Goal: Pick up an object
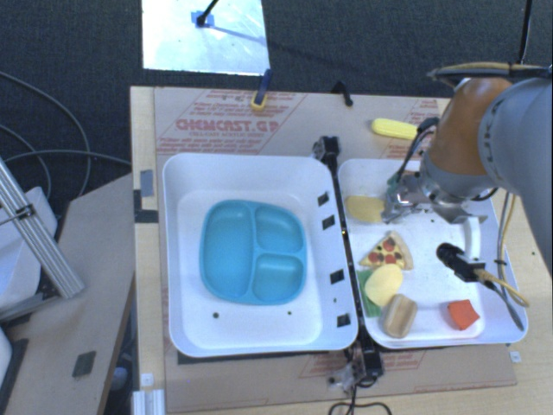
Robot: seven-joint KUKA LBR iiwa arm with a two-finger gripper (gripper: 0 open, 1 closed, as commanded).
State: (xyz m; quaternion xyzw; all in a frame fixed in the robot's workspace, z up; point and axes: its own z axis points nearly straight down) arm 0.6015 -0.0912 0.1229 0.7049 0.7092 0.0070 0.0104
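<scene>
My gripper (pixel 398 204) hangs low over the back half of the right bin (pixel 432 340), just right of a pale yellow piece (pixel 364 208). In front of it lies a toy pizza slice (pixel 389 252). Nearer the front are a yellow rounded piece (pixel 384 284) on a green piece (pixel 364 278), a tan cylinder (pixel 399 315) and an orange block (pixel 463 315). Nothing is seen held in the gripper.
The left bin (pixel 186 232) holds a blue divided plate (pixel 254 251). A yellow banana-like object (pixel 394 129) lies on the bench behind the right bin. A black divider (pixel 339 232) runs between the bins. The arm's grey body covers the right bin's back right corner.
</scene>
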